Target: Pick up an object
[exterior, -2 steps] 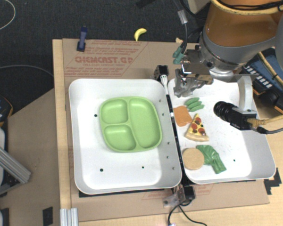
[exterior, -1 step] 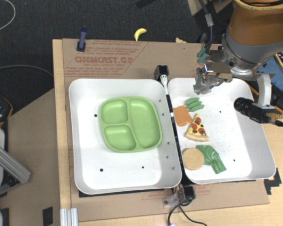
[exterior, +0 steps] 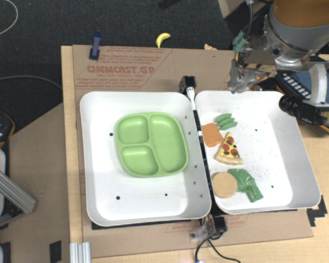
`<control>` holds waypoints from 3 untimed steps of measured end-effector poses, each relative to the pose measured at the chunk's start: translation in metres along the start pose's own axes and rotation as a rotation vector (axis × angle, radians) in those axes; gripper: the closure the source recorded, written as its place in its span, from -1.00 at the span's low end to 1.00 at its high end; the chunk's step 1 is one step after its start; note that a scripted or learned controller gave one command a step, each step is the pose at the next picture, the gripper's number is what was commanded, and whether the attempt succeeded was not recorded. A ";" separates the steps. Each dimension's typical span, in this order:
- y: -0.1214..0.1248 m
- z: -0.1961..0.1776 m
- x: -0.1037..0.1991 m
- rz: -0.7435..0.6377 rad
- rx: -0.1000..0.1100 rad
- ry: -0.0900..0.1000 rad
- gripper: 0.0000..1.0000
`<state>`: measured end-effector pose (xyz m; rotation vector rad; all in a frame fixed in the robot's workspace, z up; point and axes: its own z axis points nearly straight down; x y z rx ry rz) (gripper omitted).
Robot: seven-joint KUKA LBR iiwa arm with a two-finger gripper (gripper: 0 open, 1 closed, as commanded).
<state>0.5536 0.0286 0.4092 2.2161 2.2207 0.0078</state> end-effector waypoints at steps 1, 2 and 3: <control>-0.035 0.082 0.055 -0.002 0.016 0.000 1.00; -0.022 0.005 0.065 0.000 -0.002 0.001 1.00; -0.039 0.053 0.155 -0.006 0.013 0.000 1.00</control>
